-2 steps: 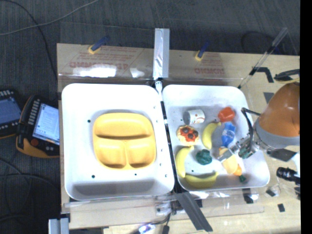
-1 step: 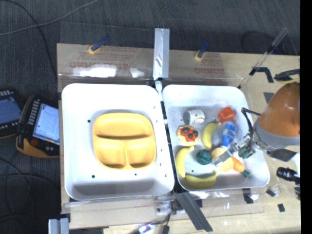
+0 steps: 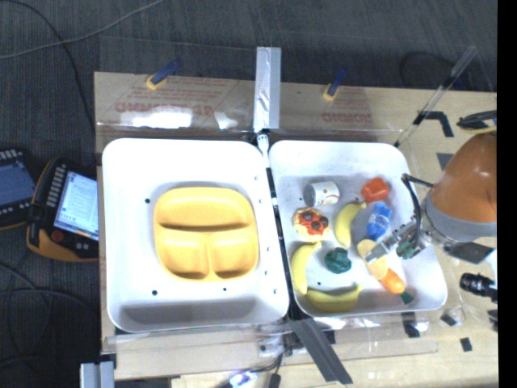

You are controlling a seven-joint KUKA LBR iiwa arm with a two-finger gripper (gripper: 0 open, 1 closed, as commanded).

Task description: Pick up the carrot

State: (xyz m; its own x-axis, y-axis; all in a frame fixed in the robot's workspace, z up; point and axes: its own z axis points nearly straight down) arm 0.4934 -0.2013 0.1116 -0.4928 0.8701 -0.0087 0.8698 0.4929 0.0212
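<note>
Two shallow white plastic bins side by side on a pale wooden worktop (image 3: 452, 120), rounded corners, glossy. Left bin (image 3: 129, 217) carries one yellow compartment tray (image 3: 207, 231), smooth moulded plastic, one long section on top and two smaller below.

Right bin (image 3: 347, 156) is a clutter of toy food. The carrot (image 3: 389, 279), orange, smooth, tapered with a small green tip, lies near the bin's lower right corner, slanted. Just beside it, up and left, is the hand (image 3: 393, 244), metallic with green bits, reaching in from the right under the grey arm (image 3: 468, 192) and its orange band. Cannot tell how wide the fingers stand; too small and cluttered. Nothing visibly between them; the carrot lies just below the hand.

Count of the rest:
- Bananas: three, yellow and curved: one upright mid-bin (image 3: 347, 221), one at the bin's left (image 3: 300, 267), one along the bottom wall (image 3: 333, 296).
- One white cup (image 3: 323, 192) on its side, cylindrical.
- One red-orange rounded item (image 3: 376, 189), glossy.
- One blue bottle-like item (image 3: 378, 220).
- One round speckled pastry-like piece (image 3: 311, 222).
- One dark green lumpy item (image 3: 338, 259).

Left of the worktop, one handheld pendant (image 3: 69, 212) with a lit screen, on dark carpet.
</note>
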